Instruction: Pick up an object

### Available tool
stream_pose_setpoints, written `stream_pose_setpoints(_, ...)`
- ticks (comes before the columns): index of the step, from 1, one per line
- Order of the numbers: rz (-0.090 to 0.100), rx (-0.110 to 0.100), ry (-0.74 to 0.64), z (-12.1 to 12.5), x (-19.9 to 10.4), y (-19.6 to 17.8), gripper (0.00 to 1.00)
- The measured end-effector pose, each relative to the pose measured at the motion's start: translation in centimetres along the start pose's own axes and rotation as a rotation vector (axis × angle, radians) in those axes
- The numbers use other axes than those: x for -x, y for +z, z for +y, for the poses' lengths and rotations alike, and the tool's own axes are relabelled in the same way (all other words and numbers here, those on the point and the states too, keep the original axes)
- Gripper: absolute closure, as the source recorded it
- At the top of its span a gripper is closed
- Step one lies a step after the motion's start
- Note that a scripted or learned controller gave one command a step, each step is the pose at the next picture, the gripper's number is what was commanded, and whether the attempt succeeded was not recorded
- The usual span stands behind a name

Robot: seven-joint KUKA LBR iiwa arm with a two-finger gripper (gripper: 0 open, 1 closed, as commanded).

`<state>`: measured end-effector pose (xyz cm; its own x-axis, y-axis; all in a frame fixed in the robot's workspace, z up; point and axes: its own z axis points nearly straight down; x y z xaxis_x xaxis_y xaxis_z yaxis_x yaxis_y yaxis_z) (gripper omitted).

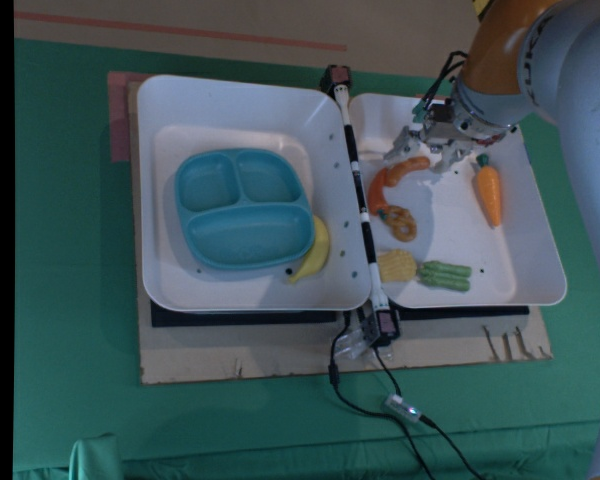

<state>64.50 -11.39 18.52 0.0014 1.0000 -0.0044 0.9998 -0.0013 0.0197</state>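
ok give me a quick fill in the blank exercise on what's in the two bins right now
1. The blue divided plate lies in the ____ bin of the camera view.
2. The yellow banana lies against the plate's lower ____ corner in the view.
3. The orange carrot has its green top pointing toward the ____ edge of the view.
4. The hand hangs over the right bin, just above the curved orange ____.

Missing words: left; right; top; sausage

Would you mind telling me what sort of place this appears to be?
Probably a robotics lab bench for grasping trials: two white bins on a green mat, toy food like a carrot, and cabling in front.
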Motion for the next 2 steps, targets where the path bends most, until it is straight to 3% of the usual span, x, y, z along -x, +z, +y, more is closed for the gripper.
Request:
stream_pose_setpoints(1,-0.002,0.0,0.003,0.1,0.1,-0.9,1.0)
stream_pose_setpoints(2,0.003,-0.021,0.001,-0.6,-1.8,-10.6,1.0)
